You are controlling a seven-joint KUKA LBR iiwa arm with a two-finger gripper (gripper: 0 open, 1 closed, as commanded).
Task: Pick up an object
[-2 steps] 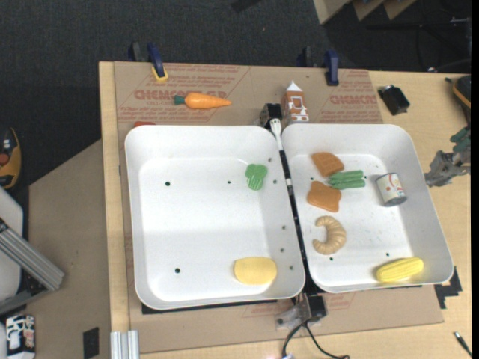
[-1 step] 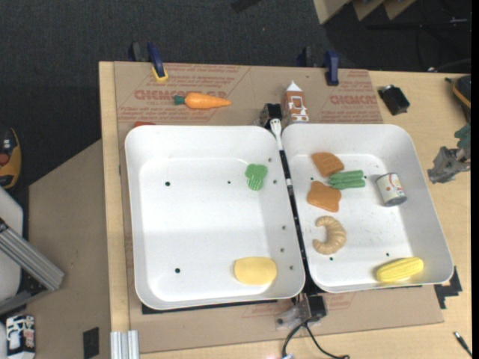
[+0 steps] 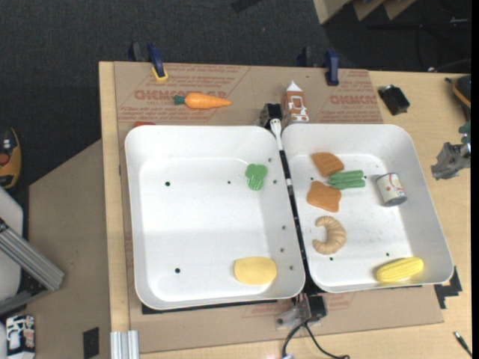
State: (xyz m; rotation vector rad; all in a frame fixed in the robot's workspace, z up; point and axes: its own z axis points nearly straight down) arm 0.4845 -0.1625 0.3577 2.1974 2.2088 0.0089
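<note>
The right bin [image 3: 419, 163] holds two orange bread-like pieces [image 3: 327, 163] [image 3: 323, 196], a green pod [image 3: 346, 179], a small silver can [image 3: 389, 188], a tan croissant [image 3: 329, 234] and a yellow corn cob [image 3: 399, 269]. In the left bin [image 3: 187, 223] lie a green vegetable piece [image 3: 256, 176] near the far right corner and a yellow lemon-like lump [image 3: 254, 270] near the front right. A grey part of my gripper [image 3: 450, 160] pokes in at the frame's right edge, outside the right bin's rim, to the right of the can and apart from every object.
On the cardboard behind the bins lie a toy carrot [image 3: 203, 101], a small carton [image 3: 296, 103] and a black block [image 3: 394, 99]. Two blue clamps [image 3: 157, 62] [image 3: 330, 66] hold the far edge. A cable [image 3: 303, 320] trails from the front.
</note>
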